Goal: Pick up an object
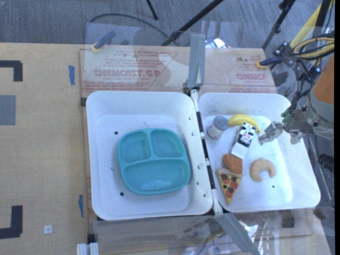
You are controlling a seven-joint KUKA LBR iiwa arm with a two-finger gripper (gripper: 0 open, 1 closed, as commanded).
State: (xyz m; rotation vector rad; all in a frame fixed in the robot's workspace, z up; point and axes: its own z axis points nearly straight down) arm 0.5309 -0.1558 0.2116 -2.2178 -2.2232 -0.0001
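The right bin [297, 195] holds several toy foods. A yellow banana [242, 120] lies at the back, with a black-and-white carton [243, 139] just in front of it and a grey cup [217, 126] to its left. A brown bun [232, 163], a pizza slice [228, 184] and a croissant [262, 169] lie nearer the front. My gripper [281, 135] hovers over the right bin's back right part, just right of the carton and above the croissant. It is open, and nothing sits between its fingers.
The left bin [101, 142] holds a teal divided plate [154, 160]. A raised ridge [199, 142] separates the two bins. Cables and tripod legs crowd the far right behind the arm [324, 89].
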